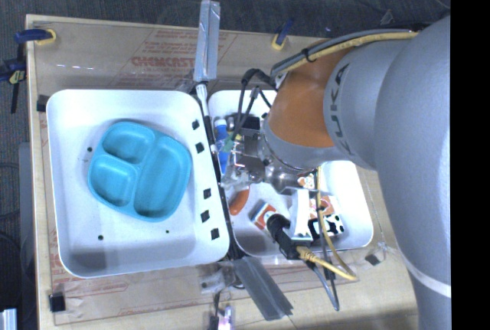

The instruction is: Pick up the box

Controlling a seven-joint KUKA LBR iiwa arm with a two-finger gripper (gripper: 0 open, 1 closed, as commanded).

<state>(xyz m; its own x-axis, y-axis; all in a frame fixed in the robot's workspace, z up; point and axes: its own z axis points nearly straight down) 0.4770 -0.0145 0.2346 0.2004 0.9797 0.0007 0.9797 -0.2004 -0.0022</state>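
Arm: reaching from right over right bin; fingers' state cannot be told; box: white and orange, near part of right bin, beside an orange item; left bin: blue tray.

The grey arm with its orange band reaches in from the right and covers most of the right bin. Below its wrist, at the near side of that bin, lies a small printed box and what may be an orange item. The left bin holds a blue divided tray.
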